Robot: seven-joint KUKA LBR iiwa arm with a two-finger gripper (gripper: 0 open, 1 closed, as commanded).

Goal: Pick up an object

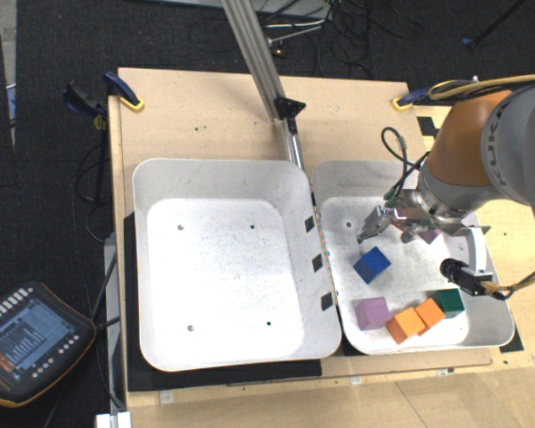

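Observation:
In the right bin [339,205] lie several blocks. A blue cube [372,265] sits near the middle. A lilac cube [371,312], an orange block [408,322] and a green block [447,303] line the front edge. My gripper [394,226] hovers just above and behind the blue cube, with the grey and orange arm [468,154] coming in from the right. A small purple piece [427,235] shows right beside the gripper, partly covered by it; whether it is held is unclear.
The left bin [152,239] stands beside the right one on the wooden bench [205,114]. A slanted metal pole [254,47] rises at the back between the bins. Blue clamps [120,87] grip the bench corners. A teach pendant [27,337] lies on the floor at left.

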